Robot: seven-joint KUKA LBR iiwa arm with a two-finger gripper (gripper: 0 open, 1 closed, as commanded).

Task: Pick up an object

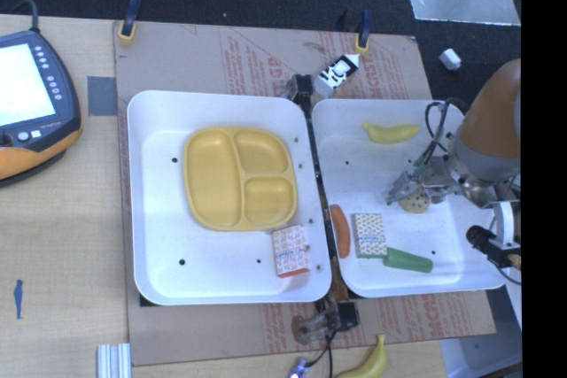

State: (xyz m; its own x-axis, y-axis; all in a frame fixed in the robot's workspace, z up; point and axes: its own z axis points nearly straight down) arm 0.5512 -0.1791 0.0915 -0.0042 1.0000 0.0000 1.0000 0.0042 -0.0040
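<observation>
Small tan round object [414, 203] is sitting in the right bin [354, 283], right of frame centre. I'm seeing the gripper [409, 188] hovering just over it, arm blurring into it. I'd be centring before descending. Jaw state: cannot tell. Green piece [407, 260] and patterned packet [369, 234] are lying below, apart.

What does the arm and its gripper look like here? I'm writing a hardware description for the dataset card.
The arm is bulky and rounded, grey with a broad orange-brown band above the wrist. Thin black cables loop off the wrist. The gripper is a small grey metal assembly.
</observation>
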